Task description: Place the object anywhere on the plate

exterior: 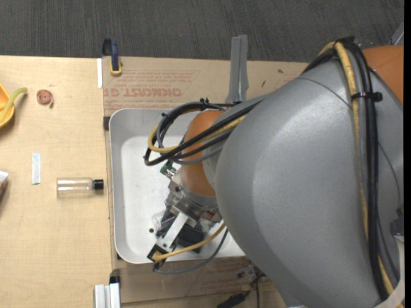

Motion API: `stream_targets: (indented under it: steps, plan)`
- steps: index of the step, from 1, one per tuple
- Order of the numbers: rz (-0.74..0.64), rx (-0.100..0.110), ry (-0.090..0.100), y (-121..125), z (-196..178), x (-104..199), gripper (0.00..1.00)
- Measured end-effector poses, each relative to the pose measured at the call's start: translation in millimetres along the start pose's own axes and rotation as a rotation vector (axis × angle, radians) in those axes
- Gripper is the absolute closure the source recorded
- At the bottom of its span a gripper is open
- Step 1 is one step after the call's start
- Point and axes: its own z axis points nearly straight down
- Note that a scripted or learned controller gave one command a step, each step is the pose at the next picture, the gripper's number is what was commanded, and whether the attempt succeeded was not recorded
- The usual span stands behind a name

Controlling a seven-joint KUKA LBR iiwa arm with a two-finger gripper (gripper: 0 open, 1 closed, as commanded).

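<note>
1. The big grey arm takes up most of the right half of the frame, with black and yellow cables running over its top.
2. Its orange band sits mid-frame over the white bin. Below that, the gripper is down inside the bin, near the lower wall.
3. Released or clenched? Honestly we can't tell, since the wrist hardware blocks the business end from this angle.
4. The arm covers the right part of the bin, so we can't tell where the object or the plate is. The bare bit of bin floor on the left is just plain white.
5. The bin rests on a cardboard sheet with red print that reads backwards from here.
6. A grey metal post stands at the top middle, and a blue clamp sits at the cardboard's upper left corner.
7. On the wooden bench at left, well apart from the bin wall, a small clear bottle with a black cap lies on its side.
8. A little white strip lies just up and left of the bottle.
9. In the upper left, a small reddish round thing lies near a yellow item cut off by the frame edge.
</note>
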Motion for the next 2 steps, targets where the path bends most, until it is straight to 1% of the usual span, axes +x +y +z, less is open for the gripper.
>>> stream_targets:
  steps: [1, 2]
  plan:
    - [-0.094, -0.003, -0.001, 21.6, -48.0, 65.4, 0.00]
    - [-0.251, -0.004, 0.000, 69.8, -136.0, 97.7, 0.00]
